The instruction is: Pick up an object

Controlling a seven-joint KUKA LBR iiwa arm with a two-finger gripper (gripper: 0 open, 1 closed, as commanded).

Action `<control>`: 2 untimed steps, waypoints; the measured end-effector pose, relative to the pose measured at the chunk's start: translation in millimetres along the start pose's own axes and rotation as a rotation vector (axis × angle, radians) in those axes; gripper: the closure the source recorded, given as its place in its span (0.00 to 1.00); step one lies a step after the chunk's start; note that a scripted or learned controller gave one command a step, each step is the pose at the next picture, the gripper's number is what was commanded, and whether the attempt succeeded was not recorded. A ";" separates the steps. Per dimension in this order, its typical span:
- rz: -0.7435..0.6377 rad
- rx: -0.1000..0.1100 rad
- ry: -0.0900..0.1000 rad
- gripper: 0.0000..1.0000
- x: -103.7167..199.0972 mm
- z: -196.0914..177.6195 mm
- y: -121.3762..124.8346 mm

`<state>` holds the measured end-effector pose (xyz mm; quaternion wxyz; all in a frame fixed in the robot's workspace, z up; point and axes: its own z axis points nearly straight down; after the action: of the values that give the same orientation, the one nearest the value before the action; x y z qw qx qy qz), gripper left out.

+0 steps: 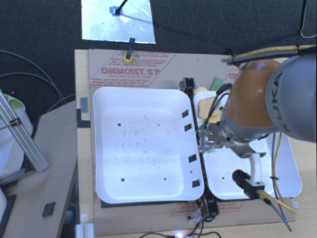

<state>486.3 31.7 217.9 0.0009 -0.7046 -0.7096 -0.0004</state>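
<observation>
Remote inspection, read from left to right. The pale wooden tabletop [54, 133] carried a brown cardboard sheet with red print [129, 71], and the two bins sat on that sheet. The shallow white plastic left bin [143, 133] showed a scuffed floor with a few small dark dots. A row of small black clips [189, 143] ran along the seam where the two bins met.

In the shallow white right bin [220, 180], I noted the candidate objects grouped at the far left corner: a pale yellow rounded piece [200, 90], a tan block [205, 109] just beside it, and a narrow green piece [217, 83] at the far rim. Their exact shapes were partly hidden.

The grey arm with its orange band [257, 98] reached over the right bin and covered much of it. The gripper [212, 137] hung low beside the seam, near the tan block, but I could not tell whether it touched anything. The wrist masked it, so I could not tell whether the gripper was open or closed, and I saw nothing held.
</observation>
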 end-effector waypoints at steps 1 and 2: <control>0.003 -0.005 -0.001 1.00 -5.2 -18.1 1.2; -0.001 -0.007 0.000 1.00 35.5 -72.5 1.3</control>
<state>487.4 67.1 290.5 -0.0016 -0.7041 -0.7101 -0.0031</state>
